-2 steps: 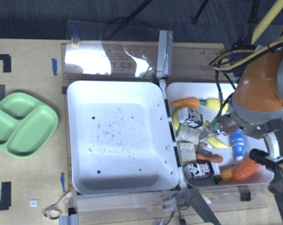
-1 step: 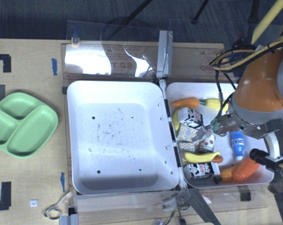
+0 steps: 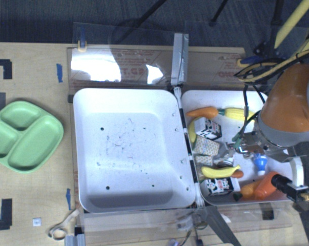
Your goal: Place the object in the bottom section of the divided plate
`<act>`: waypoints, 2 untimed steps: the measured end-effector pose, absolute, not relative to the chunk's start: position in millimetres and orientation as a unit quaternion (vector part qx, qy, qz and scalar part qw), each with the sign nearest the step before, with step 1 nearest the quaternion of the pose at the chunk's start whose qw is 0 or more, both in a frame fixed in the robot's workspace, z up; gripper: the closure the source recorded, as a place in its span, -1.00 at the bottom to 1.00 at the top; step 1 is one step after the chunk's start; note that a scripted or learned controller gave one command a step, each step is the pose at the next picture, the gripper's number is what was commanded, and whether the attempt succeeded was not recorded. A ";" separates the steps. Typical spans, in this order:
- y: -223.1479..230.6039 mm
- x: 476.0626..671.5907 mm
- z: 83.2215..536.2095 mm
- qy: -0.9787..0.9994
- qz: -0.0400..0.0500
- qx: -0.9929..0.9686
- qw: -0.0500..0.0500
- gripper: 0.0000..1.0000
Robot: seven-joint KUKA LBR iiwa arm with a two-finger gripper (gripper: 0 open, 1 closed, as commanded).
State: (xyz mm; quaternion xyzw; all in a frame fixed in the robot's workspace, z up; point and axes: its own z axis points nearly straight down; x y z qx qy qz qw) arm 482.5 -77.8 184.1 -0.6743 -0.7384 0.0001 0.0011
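Which toy is the task's object cannot be told; a banana (image 3: 221,171), a carrot (image 3: 202,112) and other toys lie heaped in the right bin (image 3: 282,201). The end effector (image 3: 232,150) hangs over that heap; its opening cannot be told. The green divided plate (image 3: 24,136) sits far left on the surface (image 3: 36,76), beyond the left bin (image 3: 128,106).

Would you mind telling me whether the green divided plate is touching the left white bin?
Apart. The camera view shows bare wooden bench between the green divided plate and the left white bin.
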 end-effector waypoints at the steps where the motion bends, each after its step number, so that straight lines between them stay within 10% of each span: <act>1: -16.8 479.7 183.9 -0.621 0.000 -0.784 0.000 -1.00; 2: -3.5 479.6 183.9 -0.596 0.000 -0.803 0.000 -1.00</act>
